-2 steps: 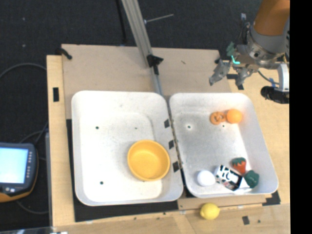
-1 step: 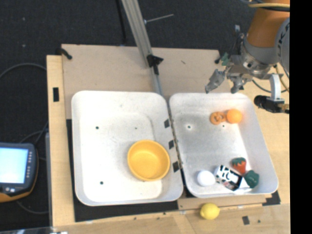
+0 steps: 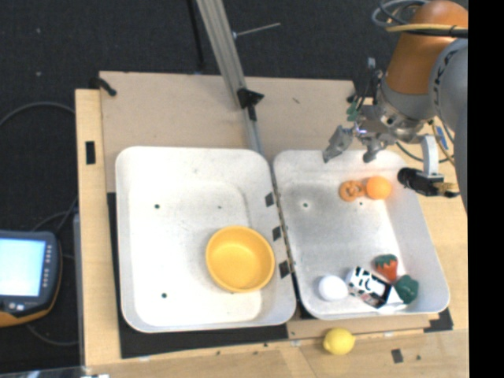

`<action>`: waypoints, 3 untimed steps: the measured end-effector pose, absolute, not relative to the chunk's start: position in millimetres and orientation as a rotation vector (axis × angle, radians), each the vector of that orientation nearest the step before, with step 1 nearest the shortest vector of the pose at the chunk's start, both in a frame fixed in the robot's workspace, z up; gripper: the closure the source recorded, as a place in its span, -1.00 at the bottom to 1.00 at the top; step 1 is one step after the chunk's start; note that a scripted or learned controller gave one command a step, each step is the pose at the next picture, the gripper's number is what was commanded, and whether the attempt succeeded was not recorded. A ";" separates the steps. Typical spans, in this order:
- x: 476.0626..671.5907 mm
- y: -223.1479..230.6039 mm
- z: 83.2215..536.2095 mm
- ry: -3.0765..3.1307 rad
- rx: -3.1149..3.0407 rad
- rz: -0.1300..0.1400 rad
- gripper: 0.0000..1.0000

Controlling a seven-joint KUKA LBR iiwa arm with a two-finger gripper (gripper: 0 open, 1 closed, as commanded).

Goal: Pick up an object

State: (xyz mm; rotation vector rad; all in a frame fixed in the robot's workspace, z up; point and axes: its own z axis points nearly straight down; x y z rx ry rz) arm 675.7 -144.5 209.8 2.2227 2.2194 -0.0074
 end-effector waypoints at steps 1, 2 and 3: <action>678.8 -147.6 169.7 2.216 2.223 -0.004 -1.00; 679.9 -148.1 182.0 2.215 2.219 0.000 1.00; 681.5 -148.9 237.0 2.218 2.216 0.008 1.00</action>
